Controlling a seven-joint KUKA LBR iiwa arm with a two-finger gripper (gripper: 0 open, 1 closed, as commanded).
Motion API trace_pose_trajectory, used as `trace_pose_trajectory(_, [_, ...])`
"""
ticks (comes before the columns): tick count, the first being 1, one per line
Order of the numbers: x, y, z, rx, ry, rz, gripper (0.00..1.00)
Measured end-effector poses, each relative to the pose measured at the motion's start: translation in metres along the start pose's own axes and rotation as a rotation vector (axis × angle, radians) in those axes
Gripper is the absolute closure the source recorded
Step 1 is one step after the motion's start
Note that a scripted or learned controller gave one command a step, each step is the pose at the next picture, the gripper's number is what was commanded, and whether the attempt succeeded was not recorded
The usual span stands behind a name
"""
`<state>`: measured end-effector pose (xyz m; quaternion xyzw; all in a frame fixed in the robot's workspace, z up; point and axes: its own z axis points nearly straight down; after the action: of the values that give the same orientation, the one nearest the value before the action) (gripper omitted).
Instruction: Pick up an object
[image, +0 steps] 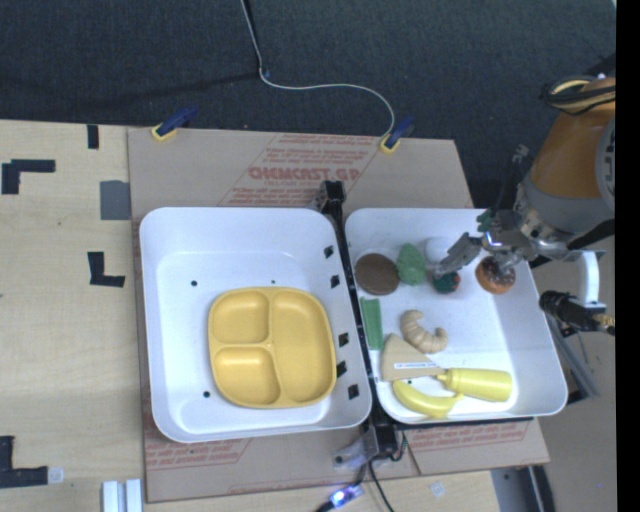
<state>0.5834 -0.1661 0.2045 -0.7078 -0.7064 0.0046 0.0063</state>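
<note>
My gripper (478, 260) hangs over the far right part of the right bin (540, 345), and its fingers are open with nothing between them. One grey finger (455, 254) points down-left over a small teal piece (446, 282). An orange-brown round object (493, 275) lies just below the other finger. Further left in the same bin are a green lump (411, 263) and a brown disc (377, 273). A beige curled piece (423, 331) lies in the middle. Near the front edge are a banana (425, 402) and a yellow-handled knife (470, 380).
The left bin (160, 235) holds a yellow divided plate (270, 345). A green stick (371, 322) and a tan board (395, 355) lie along the right bin's left wall. The arm's grey and orange body (570, 170) rises at the right. A cable runs across the dark floor behind.
</note>
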Motion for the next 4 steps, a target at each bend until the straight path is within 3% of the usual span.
trace_pose_trajectory(1, [0.0, 0.003, -0.008, -0.014, -0.003, -0.003, 0.0])
trace_pose_trajectory(3, [0.003, 0.007, 0.099, -0.01, -0.002, -0.004, 0.0])
trace_pose_trajectory(4, [0.004, 0.009, 0.118, -0.016, -0.004, -0.005, 0.0])
